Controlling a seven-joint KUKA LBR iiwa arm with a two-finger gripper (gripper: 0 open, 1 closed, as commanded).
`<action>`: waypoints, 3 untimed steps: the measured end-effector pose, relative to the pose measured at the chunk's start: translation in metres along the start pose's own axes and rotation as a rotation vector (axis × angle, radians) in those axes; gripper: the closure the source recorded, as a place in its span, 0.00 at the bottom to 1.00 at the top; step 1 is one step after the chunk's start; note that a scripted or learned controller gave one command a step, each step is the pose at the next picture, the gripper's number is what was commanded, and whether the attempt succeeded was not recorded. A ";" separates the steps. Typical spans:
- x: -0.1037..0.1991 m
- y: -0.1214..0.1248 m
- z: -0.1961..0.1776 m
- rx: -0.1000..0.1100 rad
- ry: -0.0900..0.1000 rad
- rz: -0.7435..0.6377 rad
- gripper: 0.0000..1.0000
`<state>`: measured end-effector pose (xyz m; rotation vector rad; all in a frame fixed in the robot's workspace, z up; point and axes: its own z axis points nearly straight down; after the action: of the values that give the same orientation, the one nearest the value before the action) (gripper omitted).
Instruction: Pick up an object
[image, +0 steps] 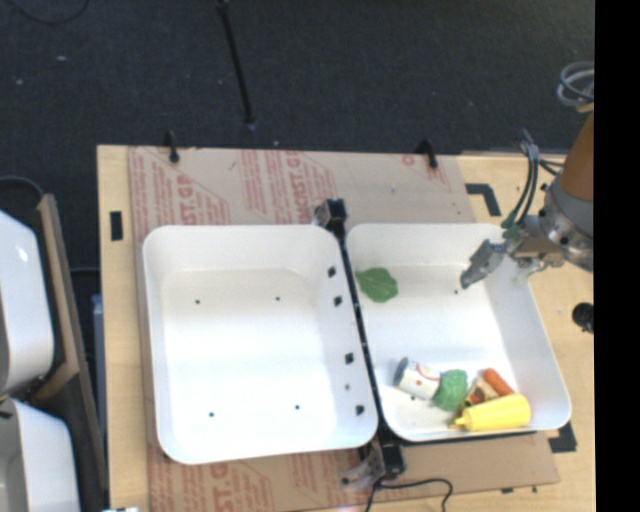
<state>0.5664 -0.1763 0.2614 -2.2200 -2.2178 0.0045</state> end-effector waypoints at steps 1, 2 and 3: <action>0.000 0.001 -0.003 -0.006 -0.001 -0.001 0.00; 0.001 0.000 0.039 -0.002 0.000 -0.001 0.00; 0.005 -0.006 0.099 0.000 0.001 -0.001 0.00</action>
<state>0.5599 -0.1711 0.1621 -2.2191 -2.2181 0.0041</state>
